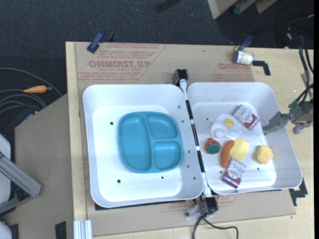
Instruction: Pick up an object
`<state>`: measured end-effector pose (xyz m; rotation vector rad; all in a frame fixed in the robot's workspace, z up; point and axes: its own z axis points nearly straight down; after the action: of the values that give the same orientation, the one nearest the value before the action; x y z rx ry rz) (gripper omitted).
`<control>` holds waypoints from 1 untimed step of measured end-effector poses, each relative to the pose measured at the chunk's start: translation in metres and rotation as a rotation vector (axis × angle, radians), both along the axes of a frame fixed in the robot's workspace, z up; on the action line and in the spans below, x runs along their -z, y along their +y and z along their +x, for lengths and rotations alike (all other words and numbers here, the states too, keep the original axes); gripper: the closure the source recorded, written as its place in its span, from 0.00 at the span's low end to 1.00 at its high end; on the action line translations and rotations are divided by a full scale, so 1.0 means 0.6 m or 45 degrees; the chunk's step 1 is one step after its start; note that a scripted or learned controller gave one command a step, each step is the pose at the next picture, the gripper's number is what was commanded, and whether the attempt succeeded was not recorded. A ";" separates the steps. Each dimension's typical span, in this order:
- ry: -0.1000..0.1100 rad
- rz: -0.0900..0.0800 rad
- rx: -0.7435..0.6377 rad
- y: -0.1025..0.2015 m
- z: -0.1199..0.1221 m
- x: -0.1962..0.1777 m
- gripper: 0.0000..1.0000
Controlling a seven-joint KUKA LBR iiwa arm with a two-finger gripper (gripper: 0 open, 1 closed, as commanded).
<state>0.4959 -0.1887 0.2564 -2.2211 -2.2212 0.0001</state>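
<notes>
A divided turquoise plastic plate is seen in the left white bin. The small toy foods, among them an orange carrot, lie ungrasped in the right white bin. The grey gripper is at that bin's right rim, nothing visibly held; its state cannot be told. The pick is judged not begun.

We see a smooth, matt blue plastic divided plate in a glossy white plastic bin, on brown printed cardboard.

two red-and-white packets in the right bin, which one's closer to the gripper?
The upper packet, near the bin's far right side, sits closer to the gripper. The other packet lies at the bin's near edge, below the carrot.
</notes>
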 end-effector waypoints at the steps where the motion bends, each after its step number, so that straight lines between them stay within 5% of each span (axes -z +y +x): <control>1: 0.000 0.000 0.001 -0.006 0.010 0.253 0.00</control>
<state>0.5017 -0.1926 0.1049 -2.2220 -2.2205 -0.0001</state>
